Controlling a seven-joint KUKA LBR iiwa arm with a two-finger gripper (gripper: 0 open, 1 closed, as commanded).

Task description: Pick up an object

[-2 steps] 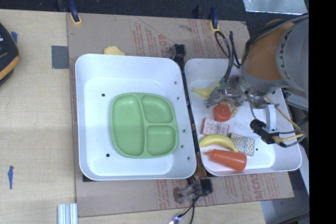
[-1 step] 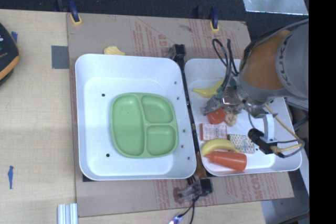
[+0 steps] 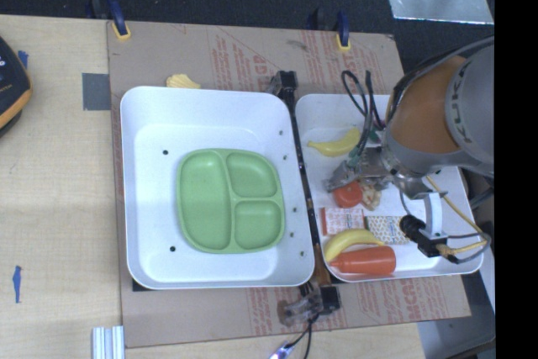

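The right bin [image 3: 324, 109] holds a yellow banana [image 3: 334, 146] near its back, a small red tomato-like piece [image 3: 347, 196], a second yellow banana [image 3: 351, 240] and a long red-orange piece [image 3: 363, 261] at the front. Two flat patterned packets [image 3: 364, 224] lie between them. My gripper [image 3: 360, 177] reaches down into this bin, just above the red piece and next to the back banana. The grey and orange arm [image 3: 433, 118] covers the bin's right part.
The left bin [image 3: 143, 181] holds a green divided plate [image 3: 229, 199]. A small yellow object [image 3: 181, 81] lies on the cardboard behind the left bin. Black cables [image 3: 360, 97] loop above the right bin. Clamps [image 3: 342, 29] hold the cardboard's far edge.
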